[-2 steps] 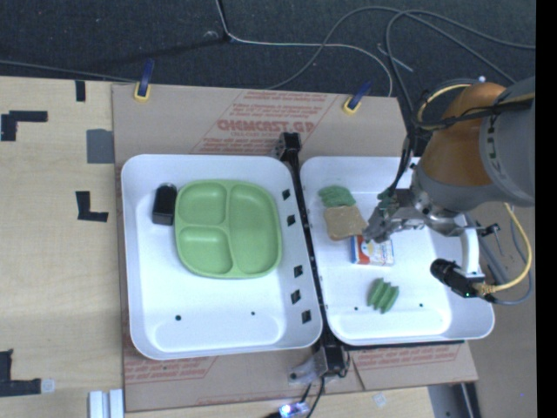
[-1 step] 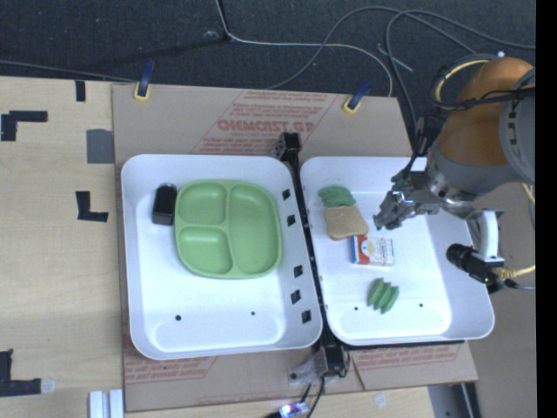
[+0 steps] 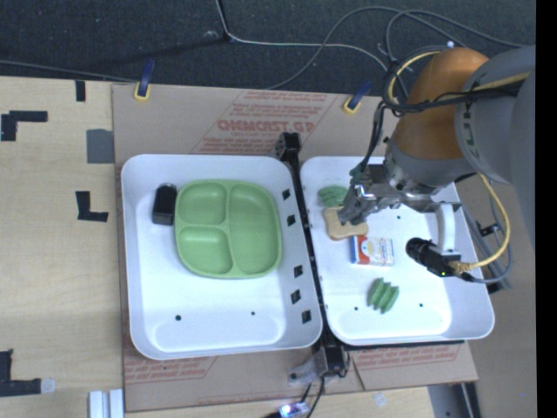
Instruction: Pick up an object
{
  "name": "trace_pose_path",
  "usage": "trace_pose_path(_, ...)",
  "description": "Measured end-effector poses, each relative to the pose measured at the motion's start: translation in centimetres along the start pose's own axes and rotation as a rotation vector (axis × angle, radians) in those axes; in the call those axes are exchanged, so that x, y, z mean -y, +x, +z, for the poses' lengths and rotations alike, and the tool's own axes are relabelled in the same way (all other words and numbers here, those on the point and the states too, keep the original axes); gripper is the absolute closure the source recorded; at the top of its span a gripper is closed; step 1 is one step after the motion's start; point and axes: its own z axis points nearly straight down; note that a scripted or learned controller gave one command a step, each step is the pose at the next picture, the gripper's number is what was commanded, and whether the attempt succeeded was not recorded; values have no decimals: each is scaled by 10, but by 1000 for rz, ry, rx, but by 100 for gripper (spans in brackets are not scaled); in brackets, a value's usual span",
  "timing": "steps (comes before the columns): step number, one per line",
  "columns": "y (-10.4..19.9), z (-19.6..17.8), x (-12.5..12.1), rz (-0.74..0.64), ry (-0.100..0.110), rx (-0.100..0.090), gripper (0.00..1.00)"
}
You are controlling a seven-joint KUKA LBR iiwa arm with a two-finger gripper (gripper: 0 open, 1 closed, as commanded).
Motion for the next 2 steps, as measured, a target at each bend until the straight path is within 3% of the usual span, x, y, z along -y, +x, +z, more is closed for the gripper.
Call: trace_pose_path(2, 110, 0, -20, 0, 0, 1, 100)
